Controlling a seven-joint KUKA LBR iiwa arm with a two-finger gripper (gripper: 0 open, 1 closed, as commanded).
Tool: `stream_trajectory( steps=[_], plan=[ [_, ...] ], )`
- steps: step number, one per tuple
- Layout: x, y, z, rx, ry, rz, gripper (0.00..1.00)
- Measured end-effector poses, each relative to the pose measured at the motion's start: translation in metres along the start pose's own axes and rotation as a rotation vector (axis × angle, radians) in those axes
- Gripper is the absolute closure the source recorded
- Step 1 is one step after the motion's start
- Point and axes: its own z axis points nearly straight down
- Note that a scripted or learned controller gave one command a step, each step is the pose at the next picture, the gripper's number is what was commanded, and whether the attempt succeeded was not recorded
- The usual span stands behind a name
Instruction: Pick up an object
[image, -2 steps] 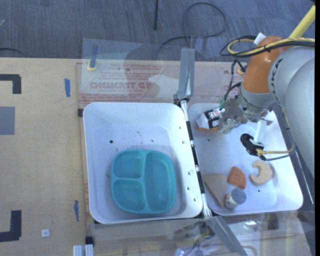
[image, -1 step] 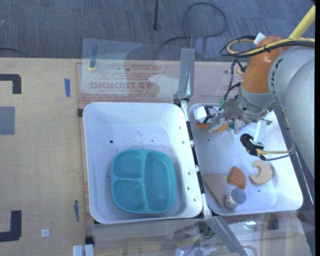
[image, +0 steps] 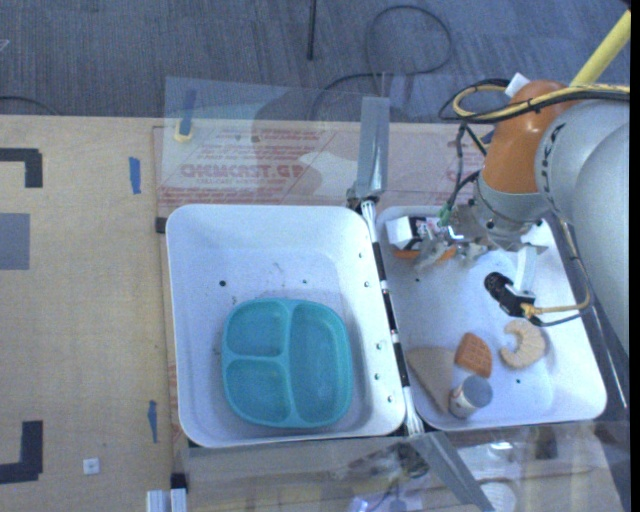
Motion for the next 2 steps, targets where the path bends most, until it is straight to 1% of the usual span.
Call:
stream_trajectory(
  steps=[1,2],
  plan=[
    [0.0006,-0.0009,-0.0065,0.006,0.0,0.0,1.0],
    [0.0007,-0.0001,-0.0075,0.002,-0.001,-0.001,0.0]
  ],
)
